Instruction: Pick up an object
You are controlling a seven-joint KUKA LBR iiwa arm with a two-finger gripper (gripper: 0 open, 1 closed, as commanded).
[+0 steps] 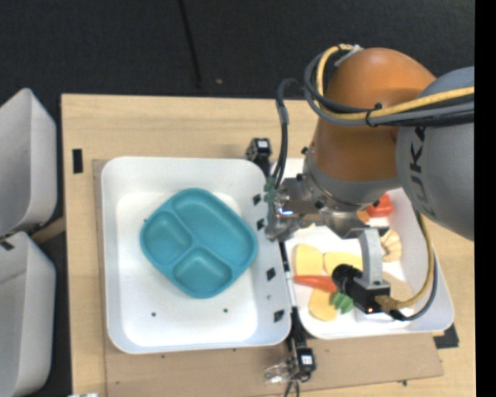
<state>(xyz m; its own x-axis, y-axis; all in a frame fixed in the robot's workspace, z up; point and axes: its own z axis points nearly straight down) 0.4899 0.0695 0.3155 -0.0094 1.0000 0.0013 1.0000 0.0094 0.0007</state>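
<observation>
The claw (314, 213) hangs over the right bin (372, 331), and the carrot (312, 281) lies just below it in the frame.

At the lower right of the frame, inside the right bin, sits a round yellow piece (321, 308), and the carrot lies right above it. The carrot lies almost flat across the frame: its long way runs left to right, its thin orange tip points left and its green top points right. A yellow slice (309, 260) lies between the carrot and the claw. I think the claw has to go down and a little toward the lower edge to reach the carrot. I cannot tell if the claw is open or closed, because the big arm hides it. Farther up, a red thing (381, 208) peeks out. At the middle left, the left bin (116, 246) holds 1 blue plate (198, 242).
</observation>
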